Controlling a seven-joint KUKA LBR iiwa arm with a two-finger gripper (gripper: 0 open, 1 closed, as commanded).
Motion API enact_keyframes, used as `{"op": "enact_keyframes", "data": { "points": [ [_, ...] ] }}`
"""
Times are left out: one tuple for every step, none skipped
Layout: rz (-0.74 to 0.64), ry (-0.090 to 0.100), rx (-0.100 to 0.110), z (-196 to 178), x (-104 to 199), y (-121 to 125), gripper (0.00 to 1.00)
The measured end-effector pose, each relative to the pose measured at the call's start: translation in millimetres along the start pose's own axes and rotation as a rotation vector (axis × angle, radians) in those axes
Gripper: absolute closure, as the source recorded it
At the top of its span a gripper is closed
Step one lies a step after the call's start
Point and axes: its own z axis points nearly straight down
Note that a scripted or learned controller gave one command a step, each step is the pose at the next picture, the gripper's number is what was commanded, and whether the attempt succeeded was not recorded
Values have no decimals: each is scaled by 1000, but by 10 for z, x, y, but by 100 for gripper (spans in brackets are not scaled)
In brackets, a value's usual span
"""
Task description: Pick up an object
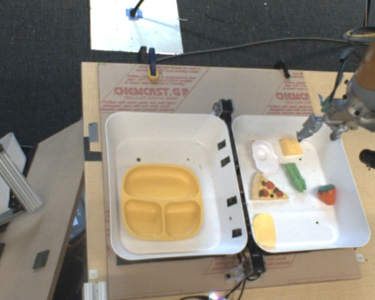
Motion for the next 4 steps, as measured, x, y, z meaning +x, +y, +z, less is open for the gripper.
{"op": "enact_keyframes", "data": {
  "points": [
    [-3, -2, -12, -79, 4, 28, 0],
    [-2, -1, -8, 521, 60, -17, 0],
    [-1, -2, -10, 1133, 17, 3, 0],
    [-1, -3, -12, 1248, 21, 14, 0]
  ]
}}
